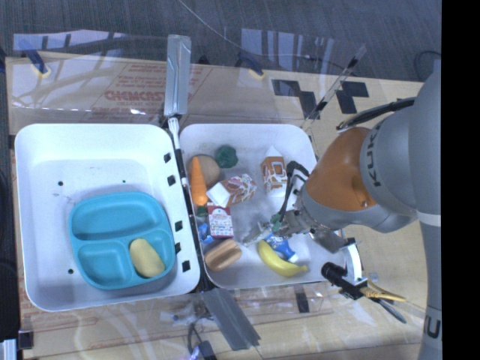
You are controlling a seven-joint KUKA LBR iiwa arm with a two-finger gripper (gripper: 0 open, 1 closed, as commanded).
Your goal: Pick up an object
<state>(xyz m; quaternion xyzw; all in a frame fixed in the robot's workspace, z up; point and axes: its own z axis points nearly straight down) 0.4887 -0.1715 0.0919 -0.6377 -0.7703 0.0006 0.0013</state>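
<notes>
Gripper [279, 223] is down by the banana [279, 261] in the crowded right bin [247, 132]. Honestly can't tell its open/closed state. It could easily nudge neighbouring packets instead of grabbing anything.

Grey arm [390, 171] bent leftward, claw [279, 222] lowered

Both white bins [45, 201] look like smooth plastic with a soft sheen. The blue divided tray [112, 235] at seven o'clock in the left bin is matt plastic, and the yellow lemon-shaped piece [147, 256] in it looks smooth and slightly glossy. In the right bin, the banana [279, 261] and carrot [197, 181] look like smooth toy plastic. The arm's orange band [337, 177] is glossy, its grey casing [409, 163] satin-smooth.
</notes>
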